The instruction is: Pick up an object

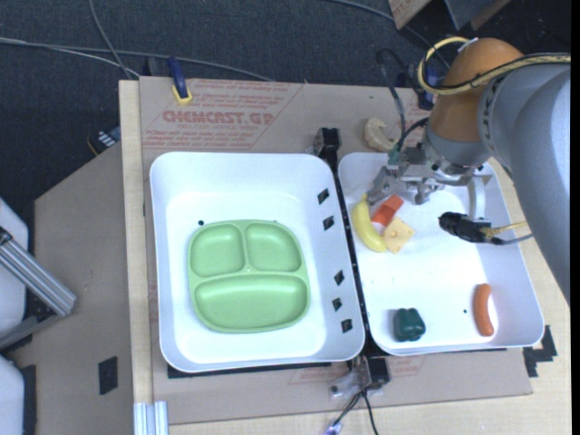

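Two jaws straddle the orange-red piece (388, 209) beside the banana (366, 227).

**A robotics lab bench**

This looks like a research lab, not a home. The surface (231, 116) is a plain board printed with red factory lettering, standing on dark carpet (227, 25) where loose cables (109, 25) trail. Two shallow white bins (172, 243) sit clamped side by side, and a grey industrial arm (535, 125) reaches in. An aluminium frame rail (32, 270) stands at the left.
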